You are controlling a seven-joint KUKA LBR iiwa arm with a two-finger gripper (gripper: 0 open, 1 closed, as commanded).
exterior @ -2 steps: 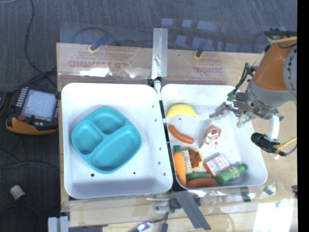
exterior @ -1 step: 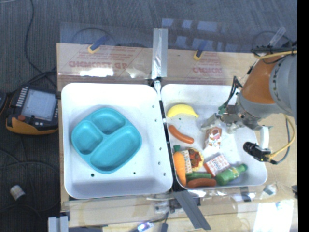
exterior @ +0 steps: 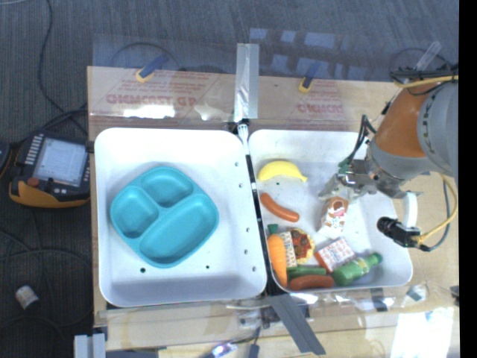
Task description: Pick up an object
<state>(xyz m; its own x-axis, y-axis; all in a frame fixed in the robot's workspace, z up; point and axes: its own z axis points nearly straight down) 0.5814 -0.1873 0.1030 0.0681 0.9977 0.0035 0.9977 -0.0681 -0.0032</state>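
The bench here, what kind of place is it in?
Probably a robot test lab: a grey arm reaches over two white bins, one with toy food like a banana, and a handheld control pad lies on the carpet.

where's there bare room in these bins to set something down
Left bin: bare floor all around the blue plate, widest along the near edge. Right bin: a patch between banana and gripper. Crowded at its near edge.

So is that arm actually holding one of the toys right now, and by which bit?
Cannot be told. The gripper hangs above the small bottle in the right bin, but its tips are too blurred to show any hold.
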